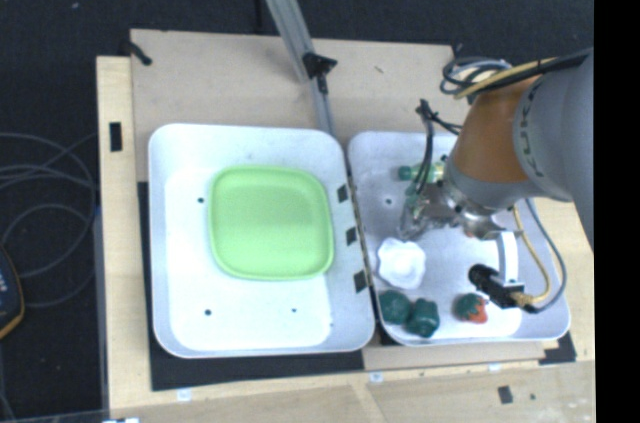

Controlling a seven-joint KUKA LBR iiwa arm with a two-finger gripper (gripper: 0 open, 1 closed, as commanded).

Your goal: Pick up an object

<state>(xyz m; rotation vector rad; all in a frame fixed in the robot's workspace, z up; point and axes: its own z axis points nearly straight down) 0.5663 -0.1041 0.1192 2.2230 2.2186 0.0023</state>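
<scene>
My gripper [413,217] hangs low over the left half of the right bin [370,161], under the grey arm with its orange band. Just below it a white crumpled object [402,262] rests on the bin floor, close to the gripper tip. Two dark green objects [396,304] [424,316] lie side by side at the bin's front edge. A small red and green object [470,308] sits to their right. A small teal piece [407,173] lies behind the gripper, partly hidden by cables.
The left bin [175,211] holds a light green square plate [270,222] in its middle. A grey metal pole [285,6] slants down to the bins' shared back edge. The arm covers the right bin's back right part.
</scene>
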